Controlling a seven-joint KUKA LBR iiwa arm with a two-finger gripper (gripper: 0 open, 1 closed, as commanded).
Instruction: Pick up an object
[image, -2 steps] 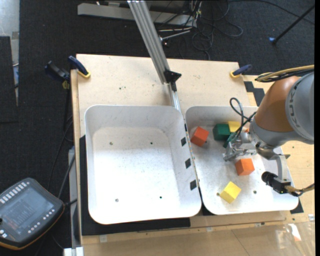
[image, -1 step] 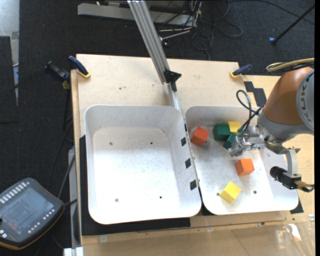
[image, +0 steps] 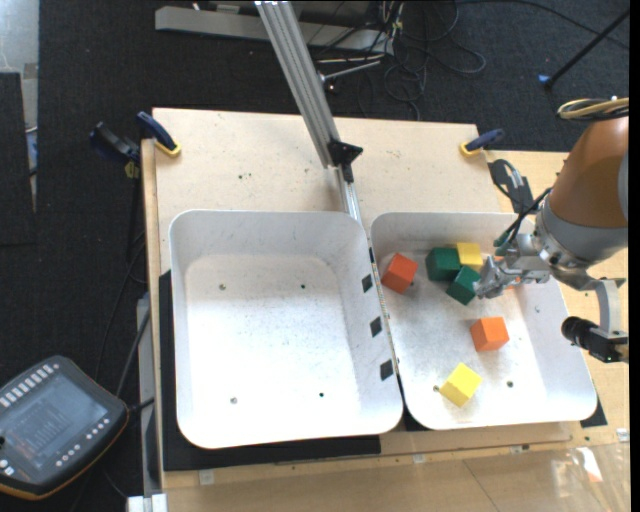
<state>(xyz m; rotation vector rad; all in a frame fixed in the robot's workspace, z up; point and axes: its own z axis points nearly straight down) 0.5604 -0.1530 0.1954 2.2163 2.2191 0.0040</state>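
Currently the gripper (image: 490, 277) is reaching into the right bin (image: 560, 395) from three o'clock, its tip sitting against a dark green block (image: 463, 285); whether it is gripping that block cannot be told. A second green block (image: 442, 264) and a yellow block (image: 469, 253) are crowding just beside it toward twelve o'clock. An orange block (image: 400, 271) is lying at nine o'clock, another orange block (image: 489, 333) at six, and a yellow block (image: 460, 384) farther toward six. The left bin (image: 190, 300) is sitting alongside.

Left bin (image: 200, 300) floor open; right bin (image: 560, 395) crowded at back by green blocks (image: 452, 272), seemingly touching.
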